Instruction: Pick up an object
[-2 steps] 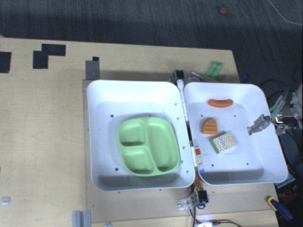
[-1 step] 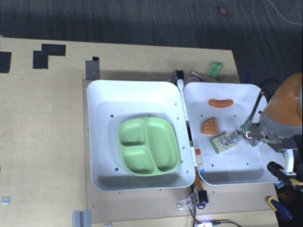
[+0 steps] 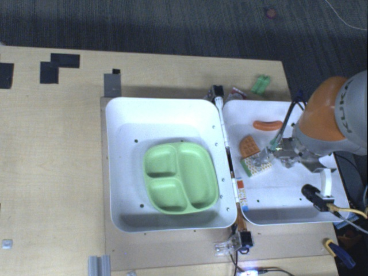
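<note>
While the arm [image 3: 336, 119] reaches over the right bin's [image 3: 287, 206] right edge, a green tray [image 3: 181, 177] lies mid left bin [image 3: 123, 154]. Gripper [image 3: 275, 149], state untellable, hangs above likely targets: waffle [image 3: 249, 146], card [image 3: 257, 165], sausage [image 3: 268, 125] by the far edge.

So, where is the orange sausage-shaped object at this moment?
In the camera view, the orange sausage-shaped object lies in the right bin, near its far edge, just beyond the waffle-like brown piece.
</note>
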`<move>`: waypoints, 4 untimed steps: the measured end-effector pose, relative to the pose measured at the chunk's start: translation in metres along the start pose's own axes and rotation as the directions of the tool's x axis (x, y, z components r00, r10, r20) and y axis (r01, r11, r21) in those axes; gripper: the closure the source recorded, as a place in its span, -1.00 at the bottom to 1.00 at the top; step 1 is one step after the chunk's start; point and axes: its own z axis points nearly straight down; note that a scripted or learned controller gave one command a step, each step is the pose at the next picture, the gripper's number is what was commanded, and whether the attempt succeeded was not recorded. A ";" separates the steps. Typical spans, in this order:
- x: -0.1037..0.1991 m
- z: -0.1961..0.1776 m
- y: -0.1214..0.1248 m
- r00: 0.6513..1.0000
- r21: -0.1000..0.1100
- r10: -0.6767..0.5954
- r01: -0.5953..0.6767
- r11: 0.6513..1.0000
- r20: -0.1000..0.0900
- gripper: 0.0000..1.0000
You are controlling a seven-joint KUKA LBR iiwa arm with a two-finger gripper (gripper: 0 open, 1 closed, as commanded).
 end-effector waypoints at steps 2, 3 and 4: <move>0.031 -0.012 0.097 1.000 -0.007 -0.010 0.010 1.000 -0.004 1.00; -0.083 -0.047 0.051 1.000 0.011 0.001 -0.001 1.000 0.001 1.00; -0.081 -0.047 0.051 1.000 0.011 -0.002 0.002 1.000 -0.002 -1.00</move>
